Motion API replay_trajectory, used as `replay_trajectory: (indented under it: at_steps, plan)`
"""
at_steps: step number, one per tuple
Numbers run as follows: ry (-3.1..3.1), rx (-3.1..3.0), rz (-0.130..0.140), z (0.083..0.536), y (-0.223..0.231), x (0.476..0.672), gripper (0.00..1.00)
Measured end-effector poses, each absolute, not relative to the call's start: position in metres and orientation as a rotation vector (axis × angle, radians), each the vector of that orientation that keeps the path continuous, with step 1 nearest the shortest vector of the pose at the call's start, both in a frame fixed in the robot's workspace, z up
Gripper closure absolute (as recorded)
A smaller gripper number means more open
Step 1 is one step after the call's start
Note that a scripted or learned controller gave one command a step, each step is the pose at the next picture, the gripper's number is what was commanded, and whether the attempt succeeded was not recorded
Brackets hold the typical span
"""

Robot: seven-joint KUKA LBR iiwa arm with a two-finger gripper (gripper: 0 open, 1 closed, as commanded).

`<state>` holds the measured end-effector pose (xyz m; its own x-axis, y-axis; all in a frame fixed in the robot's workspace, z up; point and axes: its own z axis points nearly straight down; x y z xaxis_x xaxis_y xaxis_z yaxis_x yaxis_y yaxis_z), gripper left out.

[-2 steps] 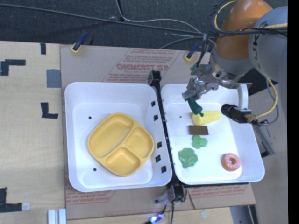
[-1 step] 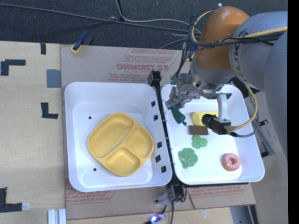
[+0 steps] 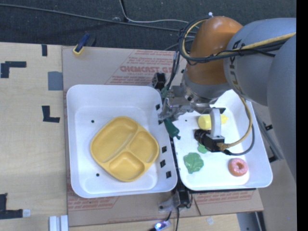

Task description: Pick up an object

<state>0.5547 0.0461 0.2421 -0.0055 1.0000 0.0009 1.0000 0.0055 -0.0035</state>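
Note:
My gripper [image 3: 167,115] hangs over the wall between the two bins, at the left edge of the right bin [image 3: 262,177]. A dark green, narrow object [image 3: 171,128] sticks out below the fingers and looks pinched between them, lifted above the bin wall. A yellow object [image 3: 205,121], a light green leafy piece [image 3: 193,163] and a pink ring like a doughnut [image 3: 237,167] lie in the right bin. The arm's body hides the bin's upper part.
The left bin [image 3: 79,100] holds a yellow divided plate [image 3: 125,148]. A black connector with its cable [image 3: 208,139] hangs from the arm over the right bin. Cardboard lies under both bins. A small blue-and-yellow item [image 3: 81,44] sits at the back left.

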Motion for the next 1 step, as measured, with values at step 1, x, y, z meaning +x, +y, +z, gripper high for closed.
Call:
replay_trajectory:
  at_steps: [1]
  plan:
    - [-2.224, -2.216, 0.005, 0.2343, 0.0836, 0.5352, 1.00]
